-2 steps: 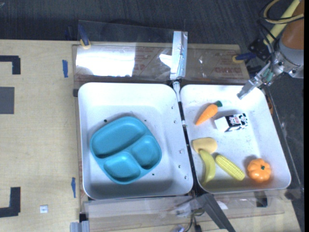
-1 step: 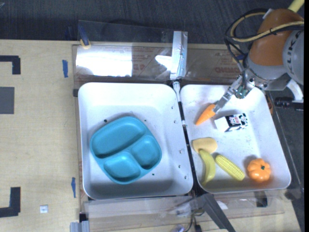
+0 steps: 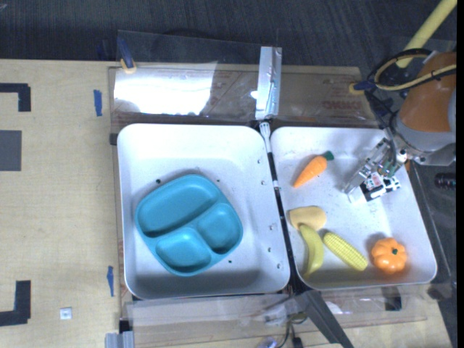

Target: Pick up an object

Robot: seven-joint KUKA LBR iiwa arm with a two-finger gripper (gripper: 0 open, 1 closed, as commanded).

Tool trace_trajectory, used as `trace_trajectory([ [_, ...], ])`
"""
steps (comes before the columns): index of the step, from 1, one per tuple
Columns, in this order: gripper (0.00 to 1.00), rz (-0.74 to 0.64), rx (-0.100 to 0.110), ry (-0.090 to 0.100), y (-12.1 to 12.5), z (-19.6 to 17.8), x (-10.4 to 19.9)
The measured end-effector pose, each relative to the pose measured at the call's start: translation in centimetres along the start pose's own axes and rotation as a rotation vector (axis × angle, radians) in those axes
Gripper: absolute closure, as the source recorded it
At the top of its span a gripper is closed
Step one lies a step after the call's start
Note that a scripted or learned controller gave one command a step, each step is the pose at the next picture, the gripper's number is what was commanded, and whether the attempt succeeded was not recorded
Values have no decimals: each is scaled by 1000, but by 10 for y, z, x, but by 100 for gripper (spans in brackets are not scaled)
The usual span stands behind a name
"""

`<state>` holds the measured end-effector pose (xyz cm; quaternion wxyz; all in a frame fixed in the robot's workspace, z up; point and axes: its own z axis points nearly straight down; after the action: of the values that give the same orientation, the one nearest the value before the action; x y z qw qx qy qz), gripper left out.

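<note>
We log one worktop [image 3: 51,194] carrying two shallow white bins side by side. The left bin [image 3: 145,140] holds a blue divided tray [image 3: 190,223], three compartments, lying at its centre. The right bin [image 3: 424,256] holds the candidates for picking: a toy carrot [image 3: 310,171] at about 11 o'clock of the bin, tip pointing down-left; a pale yellow piece [image 3: 307,214] just below the bin's centre-left; a banana [image 3: 313,249] touching that piece and running toward 6 o'clock; a corn cob [image 3: 344,250] just beside the banana, slanting toward 4 o'clock; and a small orange pumpkin [image 3: 388,255] at 5 o'clock, near the corn's lower end but apart from it. The arm [image 3: 428,114] enters from 3 o'clock, and its hand [image 3: 375,176] sits at about 1 o'clock of the right bin, over bare bin floor, well apart from the carrot and from the pumpkin. We cannot tell whether the hand is spread or pressed together; nothing shows between its tips. We judge the step in hand to be the approach, with no object yet taken. The next move, as we read it, calls for choosing a target, the carrot being isolated and easiest, centring the hand over it, and aligning across its narrow width before descending.
</note>
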<state>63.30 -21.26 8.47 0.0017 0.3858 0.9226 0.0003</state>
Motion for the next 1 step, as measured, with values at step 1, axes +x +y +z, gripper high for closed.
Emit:
trace_trajectory([
  [1, 100, 1, -6, -7, 2, -11, -3],
])
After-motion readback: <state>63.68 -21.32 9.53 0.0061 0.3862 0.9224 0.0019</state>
